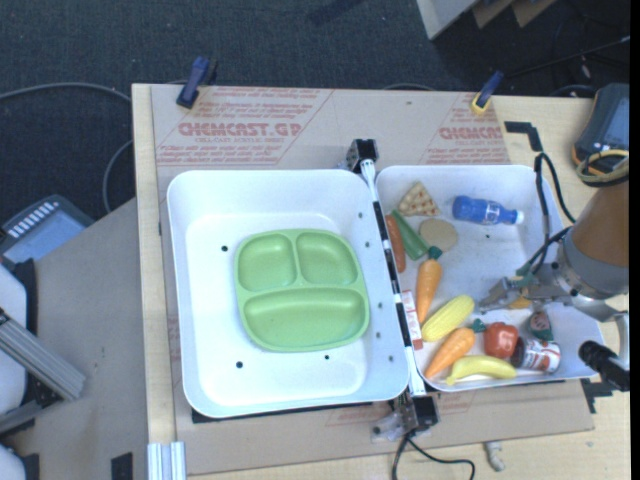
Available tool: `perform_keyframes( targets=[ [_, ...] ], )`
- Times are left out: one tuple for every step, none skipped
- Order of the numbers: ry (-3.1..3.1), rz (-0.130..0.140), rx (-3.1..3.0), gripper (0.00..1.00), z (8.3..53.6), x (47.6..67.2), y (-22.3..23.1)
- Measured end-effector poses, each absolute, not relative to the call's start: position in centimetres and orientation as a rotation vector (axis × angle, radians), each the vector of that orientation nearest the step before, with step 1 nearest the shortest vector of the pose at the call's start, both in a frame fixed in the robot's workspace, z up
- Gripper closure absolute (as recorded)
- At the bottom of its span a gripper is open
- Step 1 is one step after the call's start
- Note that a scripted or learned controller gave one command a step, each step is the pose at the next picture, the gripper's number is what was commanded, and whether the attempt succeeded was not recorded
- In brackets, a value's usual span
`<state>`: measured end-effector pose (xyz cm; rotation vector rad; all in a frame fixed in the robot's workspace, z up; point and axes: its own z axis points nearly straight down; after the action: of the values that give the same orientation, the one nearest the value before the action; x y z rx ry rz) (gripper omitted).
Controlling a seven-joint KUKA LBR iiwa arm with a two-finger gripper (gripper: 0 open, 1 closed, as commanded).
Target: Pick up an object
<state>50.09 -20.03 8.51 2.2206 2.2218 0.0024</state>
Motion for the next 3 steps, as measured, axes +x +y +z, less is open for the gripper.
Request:
perform_keyframes(
  targets=[
    [2.219,0.001,2.221,1.0,9.5,50.1,-20.1],
    [2.223,0.001,2.22,1.0,17.0,50.2,-11.6],
    [2.221,0.0,2.221,0.0,17.0,50.1,-11.6]
  ],
)
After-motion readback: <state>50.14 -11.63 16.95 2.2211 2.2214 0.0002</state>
